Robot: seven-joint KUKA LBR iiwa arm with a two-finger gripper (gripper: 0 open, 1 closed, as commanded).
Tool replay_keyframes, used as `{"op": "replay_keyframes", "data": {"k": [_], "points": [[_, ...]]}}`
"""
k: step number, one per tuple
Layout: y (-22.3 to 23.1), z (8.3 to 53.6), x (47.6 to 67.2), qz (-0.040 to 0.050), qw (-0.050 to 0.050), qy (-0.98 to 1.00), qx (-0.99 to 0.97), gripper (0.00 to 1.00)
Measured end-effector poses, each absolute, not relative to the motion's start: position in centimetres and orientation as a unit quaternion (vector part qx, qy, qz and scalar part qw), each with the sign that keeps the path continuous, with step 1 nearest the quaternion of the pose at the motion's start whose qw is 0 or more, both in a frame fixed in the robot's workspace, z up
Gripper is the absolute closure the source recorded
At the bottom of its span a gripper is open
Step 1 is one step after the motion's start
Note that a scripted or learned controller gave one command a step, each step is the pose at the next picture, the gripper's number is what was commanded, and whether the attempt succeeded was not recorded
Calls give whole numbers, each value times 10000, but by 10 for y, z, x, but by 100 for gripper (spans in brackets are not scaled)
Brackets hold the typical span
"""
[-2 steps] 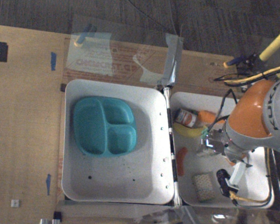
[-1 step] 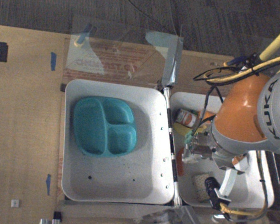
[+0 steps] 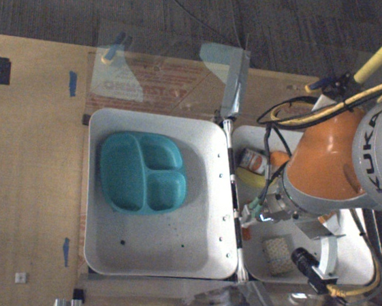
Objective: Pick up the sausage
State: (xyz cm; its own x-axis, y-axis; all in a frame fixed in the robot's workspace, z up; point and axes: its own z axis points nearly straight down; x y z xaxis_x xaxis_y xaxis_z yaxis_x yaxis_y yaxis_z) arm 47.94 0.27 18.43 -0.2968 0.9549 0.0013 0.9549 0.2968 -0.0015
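The bench [image 3: 23,184] carries both bins. The arm [image 3: 327,164], its orange band uppermost, hangs over the right bin [image 3: 356,267] and covers most of that bin's middle and its 12 to 3 o'clock part. The left bin [image 3: 159,255] lies well apart from the arm's working end and holds a teal plate [image 3: 144,172] with three compartments, set toward the bin's 10 o'clock corner.

The gripper [image 3: 264,211] sits low at the right bin's 9 o'clock wall, tucked under the wrist. Whether it is released or clenched I cannot tell, and nothing is seen held in it.

The small things all lie in the right bin. A pale, rough-textured pad [image 3: 277,255] lies at 5 o'clock from the gripper, near it. A can-like thing [image 3: 252,160], a yellow thing [image 3: 254,179] and an orange bit [image 3: 279,157], half hidden by the arm, crowd the bin's 10 to 11 o'clock corner, at about 12 o'clock from the gripper.

No sausage can be made out for certain. My guess is that it is the orange bit or lies hidden under the arm. If the orange bit, it lies just past 12 o'clock from the gripper. Its long axis cannot be read, so the wrist turn for a cross-axis grip cannot be judged.
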Motion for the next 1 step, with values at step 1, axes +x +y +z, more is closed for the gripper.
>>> {"op": "replay_keyframes", "data": {"k": [1], "points": [[40, 278, 480, -4, -6, -7911, -6117, 100]]}}
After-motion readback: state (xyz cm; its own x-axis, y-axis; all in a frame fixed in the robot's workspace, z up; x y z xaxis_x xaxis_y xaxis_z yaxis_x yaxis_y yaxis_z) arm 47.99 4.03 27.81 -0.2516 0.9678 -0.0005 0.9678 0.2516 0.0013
